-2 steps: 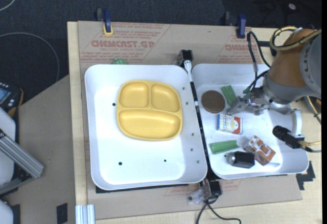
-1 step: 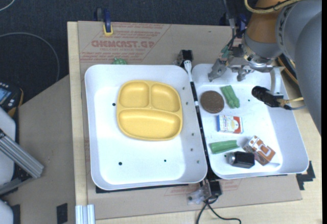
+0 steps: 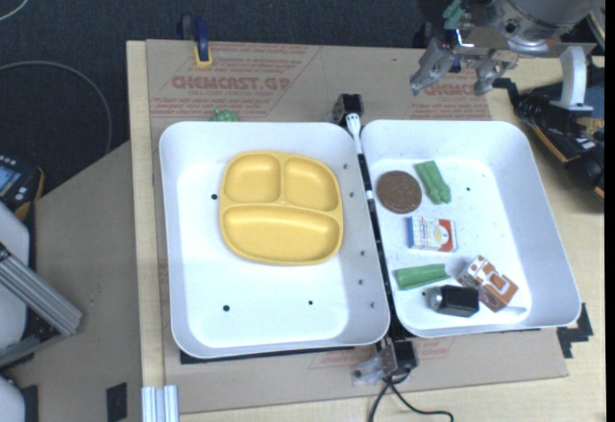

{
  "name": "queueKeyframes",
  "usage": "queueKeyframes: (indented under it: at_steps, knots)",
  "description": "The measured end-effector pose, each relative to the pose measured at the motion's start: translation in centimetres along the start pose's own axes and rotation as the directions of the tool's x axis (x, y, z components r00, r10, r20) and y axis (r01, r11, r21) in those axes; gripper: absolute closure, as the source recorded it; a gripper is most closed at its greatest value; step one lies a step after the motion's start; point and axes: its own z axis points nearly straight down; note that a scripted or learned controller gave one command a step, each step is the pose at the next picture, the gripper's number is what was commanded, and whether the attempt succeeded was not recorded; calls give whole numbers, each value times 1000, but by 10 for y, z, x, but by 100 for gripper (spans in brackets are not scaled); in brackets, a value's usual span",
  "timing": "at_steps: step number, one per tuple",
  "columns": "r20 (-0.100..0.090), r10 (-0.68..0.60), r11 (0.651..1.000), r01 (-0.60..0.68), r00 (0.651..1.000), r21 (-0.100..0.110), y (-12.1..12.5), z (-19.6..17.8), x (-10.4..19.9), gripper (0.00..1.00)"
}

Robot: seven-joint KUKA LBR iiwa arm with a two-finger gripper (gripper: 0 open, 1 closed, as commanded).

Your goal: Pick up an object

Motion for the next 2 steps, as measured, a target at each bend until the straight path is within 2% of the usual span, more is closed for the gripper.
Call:
queueKeyframes:
  at_steps: [1,2]
  knots:
    - [3,4,1000,-4,1000,15,-1,1,-3,100]
    - [4,12,1000,-12,1000,11,-52,-88,-60,100]
